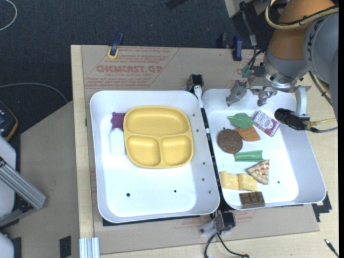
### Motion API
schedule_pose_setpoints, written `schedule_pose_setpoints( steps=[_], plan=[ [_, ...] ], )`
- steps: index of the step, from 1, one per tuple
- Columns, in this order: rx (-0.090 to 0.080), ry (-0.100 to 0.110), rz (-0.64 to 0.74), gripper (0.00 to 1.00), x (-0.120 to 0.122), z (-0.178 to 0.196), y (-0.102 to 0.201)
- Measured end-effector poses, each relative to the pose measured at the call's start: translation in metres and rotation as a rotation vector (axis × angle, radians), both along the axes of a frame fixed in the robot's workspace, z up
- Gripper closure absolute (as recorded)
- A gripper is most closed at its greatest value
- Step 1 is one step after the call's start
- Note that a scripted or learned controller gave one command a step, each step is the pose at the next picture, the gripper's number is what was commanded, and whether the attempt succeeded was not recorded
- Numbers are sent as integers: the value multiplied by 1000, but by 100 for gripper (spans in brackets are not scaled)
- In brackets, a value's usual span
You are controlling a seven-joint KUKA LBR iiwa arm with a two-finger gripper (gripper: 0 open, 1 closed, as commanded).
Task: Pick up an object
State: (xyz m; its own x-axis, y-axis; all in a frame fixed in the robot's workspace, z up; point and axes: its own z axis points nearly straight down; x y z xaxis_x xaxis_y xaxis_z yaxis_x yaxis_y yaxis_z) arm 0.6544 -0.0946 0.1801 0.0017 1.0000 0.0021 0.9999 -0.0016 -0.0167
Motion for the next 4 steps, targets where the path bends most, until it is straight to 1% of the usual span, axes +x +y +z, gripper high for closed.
schedule_pose_setpoints(
  steps=[1, 2, 3, 4],
  plan=[
    [-2, -15, 2, 0, 3, 10, 0],
    [-1, -11, 4, 0, 6, -34, 4],
    [-2, -11, 1, 0, 4, -81, -4],
    [-3, -15, 2, 0, 5, -95, -3]
  ],
)
